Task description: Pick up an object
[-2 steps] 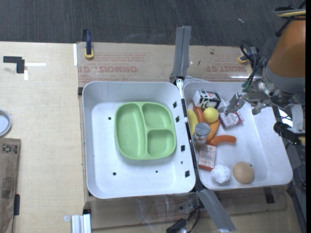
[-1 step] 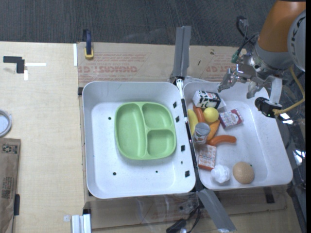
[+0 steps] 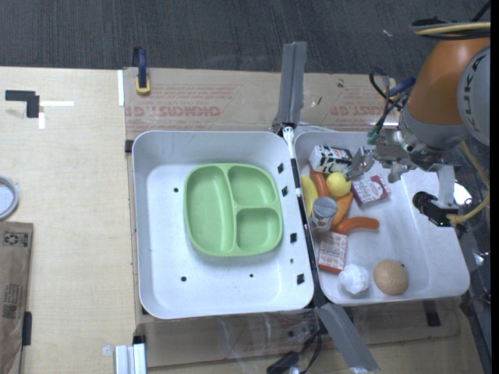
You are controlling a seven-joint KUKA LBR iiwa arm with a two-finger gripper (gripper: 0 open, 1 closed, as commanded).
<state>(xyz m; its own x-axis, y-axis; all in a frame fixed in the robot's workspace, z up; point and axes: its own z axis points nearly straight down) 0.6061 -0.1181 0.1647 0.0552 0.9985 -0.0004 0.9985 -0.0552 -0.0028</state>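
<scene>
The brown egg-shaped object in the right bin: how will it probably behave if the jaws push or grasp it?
The brown egg-shaped object looks smooth and rounded, so it would probably roll when pushed. It lies near the right bin's front wall, which may stop it. Its curved surface could slip between flat jaws unless it is grasped across the middle.

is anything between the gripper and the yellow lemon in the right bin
Nothing visible stands between them. The gripper hangs just right of the yellow lemon, at its upper edge. A carrot and a black-and-white carton crowd the lemon's left and top.
</scene>
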